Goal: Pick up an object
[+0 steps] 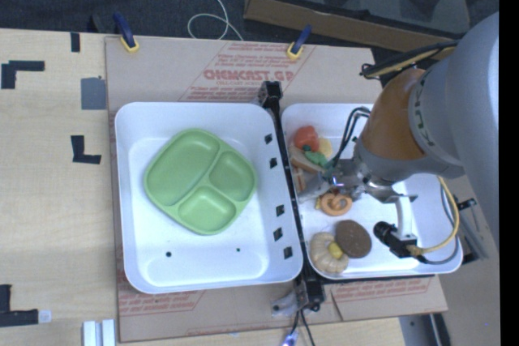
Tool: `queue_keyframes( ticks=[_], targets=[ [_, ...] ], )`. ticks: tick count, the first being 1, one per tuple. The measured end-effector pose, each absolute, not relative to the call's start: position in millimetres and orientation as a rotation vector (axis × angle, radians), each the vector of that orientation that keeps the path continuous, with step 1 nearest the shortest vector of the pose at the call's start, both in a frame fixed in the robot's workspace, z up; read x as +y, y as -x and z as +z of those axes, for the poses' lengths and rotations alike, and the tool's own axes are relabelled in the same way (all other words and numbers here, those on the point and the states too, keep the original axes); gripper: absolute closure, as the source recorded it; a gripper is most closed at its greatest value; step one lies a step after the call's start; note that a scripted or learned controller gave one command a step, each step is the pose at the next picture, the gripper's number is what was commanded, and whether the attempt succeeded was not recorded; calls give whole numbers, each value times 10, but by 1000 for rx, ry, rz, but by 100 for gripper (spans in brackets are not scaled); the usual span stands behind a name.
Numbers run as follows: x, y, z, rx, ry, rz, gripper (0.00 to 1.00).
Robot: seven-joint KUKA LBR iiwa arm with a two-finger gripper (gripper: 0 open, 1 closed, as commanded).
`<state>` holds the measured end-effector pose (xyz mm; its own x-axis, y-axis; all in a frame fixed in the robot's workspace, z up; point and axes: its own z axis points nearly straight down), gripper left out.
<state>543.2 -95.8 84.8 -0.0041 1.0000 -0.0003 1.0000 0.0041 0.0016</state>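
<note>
Cardboard covers the bench, two white bins side by side on it. Left bin (pixel 130 174) holds a green tray (pixel 200 181). Right bin (pixel 442 259) is the busy one: a tomato (pixel 306 136), a pretzel (pixel 335 203), a brown cookie (pixel 353 238) and a pale gourd (pixel 328 252). Arm is down over that pile, gripper (pixel 345 178) low just above the pretzel. Whether it is spread or closed, I cannot tell. Looks like the reach-in step; next call is a clean close on one item, then lift.
</note>
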Motion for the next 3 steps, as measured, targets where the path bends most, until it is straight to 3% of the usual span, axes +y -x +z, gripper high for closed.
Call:
queue_keyframes(
  ticks=[1, 2, 3],
  targets=[
    [-1100, -5782, 847, 2224, -2219, -1, 0],
    [-1043, -6265, 840, 2224, -2219, -2, 0],
    [-949, -5861, 848, 2221, -2222, -3, 0]
  ],
)
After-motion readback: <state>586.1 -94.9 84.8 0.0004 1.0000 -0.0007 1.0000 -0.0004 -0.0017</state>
